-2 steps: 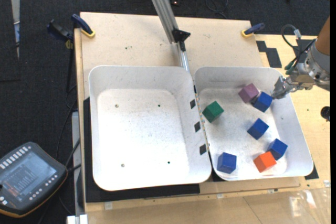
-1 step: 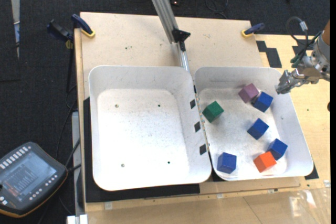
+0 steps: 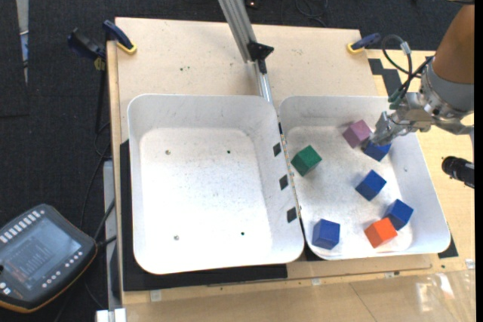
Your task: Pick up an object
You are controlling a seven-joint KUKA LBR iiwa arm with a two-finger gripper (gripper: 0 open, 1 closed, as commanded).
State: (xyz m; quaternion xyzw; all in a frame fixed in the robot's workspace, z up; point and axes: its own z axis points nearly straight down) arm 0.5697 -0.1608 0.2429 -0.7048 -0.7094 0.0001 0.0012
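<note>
The right bin (image 3: 423, 185) holds several small cubes. My gripper (image 3: 382, 135) reaches in from the right and is low at the bin's far side. It sits right over a blue cube (image 3: 376, 151), which it partly hides. A purple cube (image 3: 355, 133) lies just left of the gripper, touching or nearly touching it. Further along are a green cube (image 3: 306, 160) near the bin's left wall, a blue cube (image 3: 370, 184) in the middle, a blue cube (image 3: 326, 233) at the front, and an orange cube (image 3: 380, 231) beside another blue cube (image 3: 400, 213).
The left bin (image 3: 143, 162) stands beside the right one, sharing a raised divider (image 3: 285, 177). A slanted metal pole (image 3: 234, 4) rises from the back of the bench. Clamps (image 3: 121, 38) sit at the bench's far corners. A teach pendant (image 3: 38, 256) lies at lower left.
</note>
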